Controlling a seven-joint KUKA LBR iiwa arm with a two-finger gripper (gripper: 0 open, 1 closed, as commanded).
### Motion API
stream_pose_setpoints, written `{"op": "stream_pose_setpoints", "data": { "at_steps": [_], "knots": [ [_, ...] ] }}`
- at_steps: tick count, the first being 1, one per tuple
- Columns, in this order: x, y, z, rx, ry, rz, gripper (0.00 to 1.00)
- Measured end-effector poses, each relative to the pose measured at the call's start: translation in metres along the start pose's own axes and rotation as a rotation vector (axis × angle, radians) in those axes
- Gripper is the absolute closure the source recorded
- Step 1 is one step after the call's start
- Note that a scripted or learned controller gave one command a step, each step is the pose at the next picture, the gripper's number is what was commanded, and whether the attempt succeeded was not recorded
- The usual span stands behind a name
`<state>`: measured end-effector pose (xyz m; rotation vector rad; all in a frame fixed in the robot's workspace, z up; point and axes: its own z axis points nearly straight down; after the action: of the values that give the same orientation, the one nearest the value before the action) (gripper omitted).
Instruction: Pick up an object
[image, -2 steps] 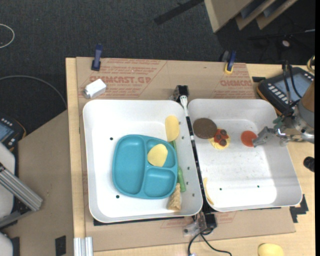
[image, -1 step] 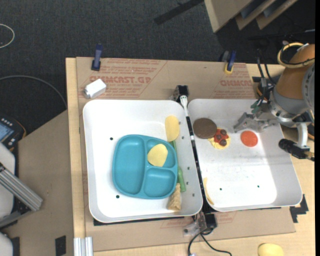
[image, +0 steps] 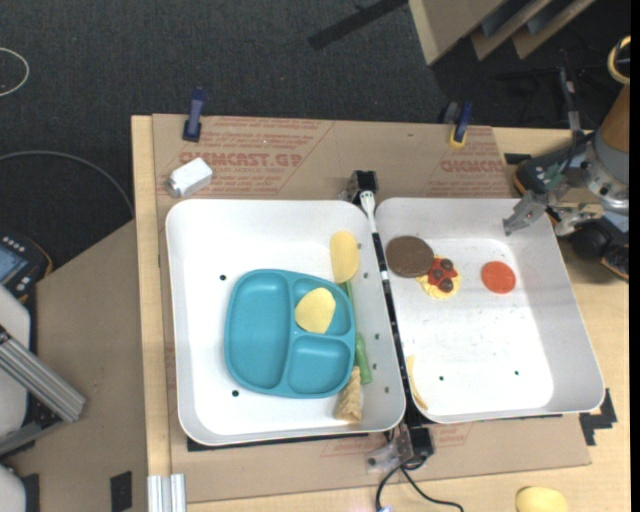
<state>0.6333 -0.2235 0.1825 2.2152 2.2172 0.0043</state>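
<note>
The gripper is seen at the right bin's far right corner, and whether it's open or shut can't be told (too small). The orange disc is sat near the bin's far edge, well isolated, so it'd best be approached straight down, centred.

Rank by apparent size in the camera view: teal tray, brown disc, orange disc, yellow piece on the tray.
1. Teal tray, by far the largest.
2. Brown disc.
3. Yellow piece on the tray, close to the brown disc, so that order is unsure.
4. Orange disc, smallest.
</note>
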Motion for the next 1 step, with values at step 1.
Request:
{"op": "stream_pose_setpoints", "data": {
  "at_steps": [1],
  "knots": [
    [-0.0021,-0.0262,-0.1821,-0.012,-0.005,0.0,0.0]
  ]
}}
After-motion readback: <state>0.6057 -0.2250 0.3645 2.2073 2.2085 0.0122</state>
